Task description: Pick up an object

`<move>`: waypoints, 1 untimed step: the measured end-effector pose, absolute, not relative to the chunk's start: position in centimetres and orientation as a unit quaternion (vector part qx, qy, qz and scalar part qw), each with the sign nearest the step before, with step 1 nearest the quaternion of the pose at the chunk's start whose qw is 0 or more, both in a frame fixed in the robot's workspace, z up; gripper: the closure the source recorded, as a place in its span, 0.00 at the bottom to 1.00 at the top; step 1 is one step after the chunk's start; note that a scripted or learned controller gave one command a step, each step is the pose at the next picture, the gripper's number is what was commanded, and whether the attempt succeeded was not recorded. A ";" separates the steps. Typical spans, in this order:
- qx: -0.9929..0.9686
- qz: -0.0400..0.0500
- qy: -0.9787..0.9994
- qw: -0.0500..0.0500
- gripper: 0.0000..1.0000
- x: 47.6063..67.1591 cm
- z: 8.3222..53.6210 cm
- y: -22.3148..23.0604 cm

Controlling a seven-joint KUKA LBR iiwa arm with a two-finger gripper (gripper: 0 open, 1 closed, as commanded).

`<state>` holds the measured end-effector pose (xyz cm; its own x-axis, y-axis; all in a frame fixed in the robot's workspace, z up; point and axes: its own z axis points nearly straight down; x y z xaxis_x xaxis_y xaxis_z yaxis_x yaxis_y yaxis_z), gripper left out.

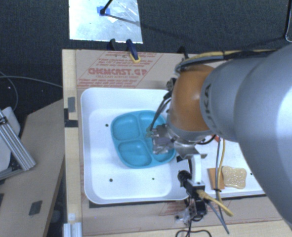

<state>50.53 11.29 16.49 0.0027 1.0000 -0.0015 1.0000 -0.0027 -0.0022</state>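
Note:
A light blue divided plate (pixel 133 138) lies in the left white bin (pixel 99 181), slightly right of the bin's middle. My gripper (pixel 159 145) is down at the plate's right rim, with the orange band and grey arm looming above it and hiding the plate's right edge. A tan slice of toast (pixel 233 177) lies in the right bin, near its front, apart from the gripper.
The right bin (pixel 254 187) is mostly covered by the arm. Cables and a yellow stick (pixel 215 204) hang by the front edge between the bins. A cardboard sheet (pixel 118 68) with blue clamps lies behind the bins. An aluminium frame (pixel 10 137) stands at left.

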 end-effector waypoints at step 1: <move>-0.705 -0.006 -0.710 -0.002 1.00 48.8 27.4 13.3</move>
